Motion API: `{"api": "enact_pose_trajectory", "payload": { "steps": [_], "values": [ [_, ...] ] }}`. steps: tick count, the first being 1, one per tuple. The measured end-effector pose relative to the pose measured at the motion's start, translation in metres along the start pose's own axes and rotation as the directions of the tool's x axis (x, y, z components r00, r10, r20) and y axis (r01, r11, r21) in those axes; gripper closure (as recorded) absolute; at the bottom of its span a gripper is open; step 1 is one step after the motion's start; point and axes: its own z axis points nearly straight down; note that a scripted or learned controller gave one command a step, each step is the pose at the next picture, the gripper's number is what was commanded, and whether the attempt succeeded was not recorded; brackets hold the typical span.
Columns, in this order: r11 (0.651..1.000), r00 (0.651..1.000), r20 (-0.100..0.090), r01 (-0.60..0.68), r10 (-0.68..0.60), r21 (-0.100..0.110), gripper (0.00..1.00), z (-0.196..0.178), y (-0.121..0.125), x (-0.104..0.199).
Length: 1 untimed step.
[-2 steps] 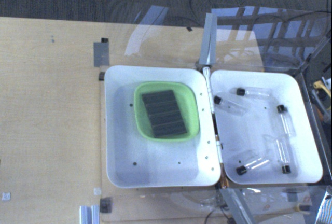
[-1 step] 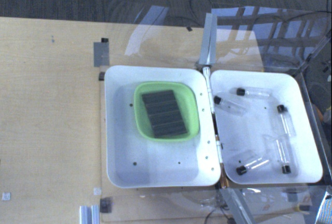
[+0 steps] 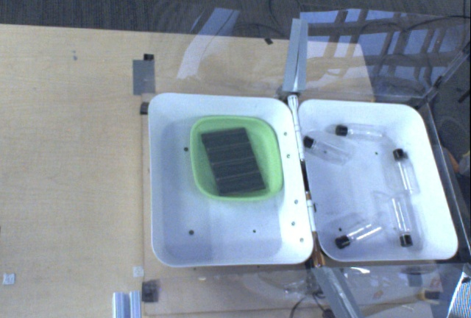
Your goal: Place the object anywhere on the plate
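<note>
**A:** status on the gripper, clenched or released?

**B:** can't tell from this frame. Can't place anything relative to it either, so I'm giving positions against the bins

**A:** ok. where's the object?

**B:** dark ribbed block [image 3: 234, 160] lies flat on the green plate [image 3: 200, 162], roughly centred, long side running slightly skewed to the plate's edges. The plate sits in the view-left bin [image 3: 163, 221], toward its far half and closer to the divider side

**A:** and the other bin?

**B:** view-right bin [image 3: 368, 188] has clear tubes with black caps, all lying flat and apart from each other:
- one near the far wall [image 3: 362, 132]
- one by the far corner next to the divider [image 3: 327, 149]
- one along the right wall [image 3: 405, 173]
- two near the front [image 3: 360, 234] [image 3: 402, 221]

(the tubes are see-through on white, so outlines are faint and the count may be off)

**A:** anything else?

**B:** both bins touch edge to edge on the wooden bench [image 3: 73, 162], with a metal bracket [image 3: 294, 62] just behind their joint and a black cable [image 3: 283, 4] on the floor past it
</note>
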Motion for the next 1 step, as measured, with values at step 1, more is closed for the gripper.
{"api": "enact_pose_trajectory", "payload": {
  "steps": [1],
  "values": [
    [1.0,1.0,0.003,0.001,-0.001,0.002,0.0,0.0016,0.0135,0.0684]
  ]
}}
